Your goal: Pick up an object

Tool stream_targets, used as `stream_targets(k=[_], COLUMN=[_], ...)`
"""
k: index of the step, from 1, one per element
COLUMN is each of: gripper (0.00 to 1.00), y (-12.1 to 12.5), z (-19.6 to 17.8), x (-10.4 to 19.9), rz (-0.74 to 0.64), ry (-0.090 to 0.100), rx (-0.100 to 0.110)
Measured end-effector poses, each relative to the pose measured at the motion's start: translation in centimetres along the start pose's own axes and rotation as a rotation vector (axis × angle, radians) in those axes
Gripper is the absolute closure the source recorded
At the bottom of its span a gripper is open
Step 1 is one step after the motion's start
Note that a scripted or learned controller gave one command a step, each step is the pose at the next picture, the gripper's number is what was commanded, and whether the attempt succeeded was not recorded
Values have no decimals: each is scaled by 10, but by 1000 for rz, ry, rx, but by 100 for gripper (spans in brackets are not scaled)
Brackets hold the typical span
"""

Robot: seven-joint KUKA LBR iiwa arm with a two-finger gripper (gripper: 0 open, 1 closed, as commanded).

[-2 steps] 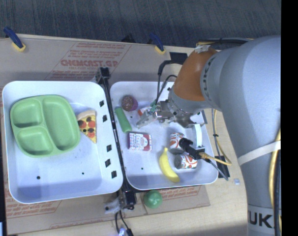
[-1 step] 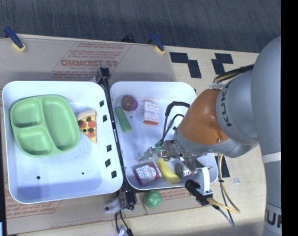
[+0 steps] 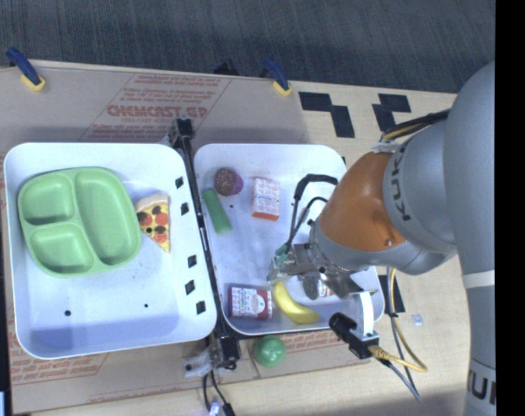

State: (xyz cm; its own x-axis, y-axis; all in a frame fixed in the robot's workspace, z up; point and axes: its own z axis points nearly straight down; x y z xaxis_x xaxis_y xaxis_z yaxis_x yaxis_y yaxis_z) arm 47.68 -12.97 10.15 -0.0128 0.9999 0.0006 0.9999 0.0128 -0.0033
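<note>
The right bin (image 3: 245, 241) holds a yellow banana (image 3: 293, 305) at its front, a red-and-white packet (image 3: 249, 302) just left of it, a green stick (image 3: 217, 211), a dark purple round fruit (image 3: 227, 180) and an orange-and-white carton (image 3: 265, 198) toward the back. My gripper (image 3: 307, 277) hangs low over the front right part of this bin, directly above and behind the banana. The wrist and the orange band hide its fingers.
The left bin (image 3: 98, 319) carries a green divided plate (image 3: 76, 219) and a pizza slice toy (image 3: 155, 221). A green ball (image 3: 268, 351) lies outside the bins on the cardboard at the front. A black clip bar (image 3: 196, 232) runs between the bins.
</note>
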Motion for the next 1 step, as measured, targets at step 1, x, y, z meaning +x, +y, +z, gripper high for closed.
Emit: stream_targets(k=[1], gripper=[100], y=[1], z=[-136], x=[52], rz=[6], ry=[-1], rx=[-7])
